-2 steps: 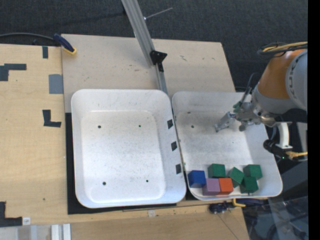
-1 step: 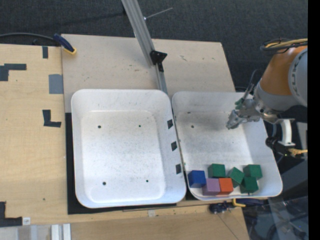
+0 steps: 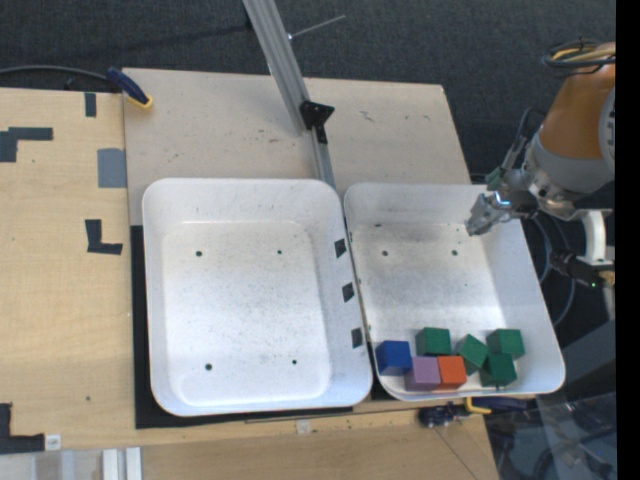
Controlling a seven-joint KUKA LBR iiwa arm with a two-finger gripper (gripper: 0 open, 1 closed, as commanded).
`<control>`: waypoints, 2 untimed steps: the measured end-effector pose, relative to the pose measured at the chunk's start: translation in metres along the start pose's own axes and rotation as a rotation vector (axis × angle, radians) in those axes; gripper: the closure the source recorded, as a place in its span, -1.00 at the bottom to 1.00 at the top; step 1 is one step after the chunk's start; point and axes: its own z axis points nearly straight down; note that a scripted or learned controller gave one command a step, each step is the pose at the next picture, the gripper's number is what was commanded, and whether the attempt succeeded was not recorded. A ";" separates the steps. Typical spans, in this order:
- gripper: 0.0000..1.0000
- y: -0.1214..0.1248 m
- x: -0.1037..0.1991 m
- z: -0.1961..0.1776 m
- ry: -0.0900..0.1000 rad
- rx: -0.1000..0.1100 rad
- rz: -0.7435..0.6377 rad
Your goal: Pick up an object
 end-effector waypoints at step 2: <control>1.00 0.003 0.008 -0.075 0.001 0.004 0.000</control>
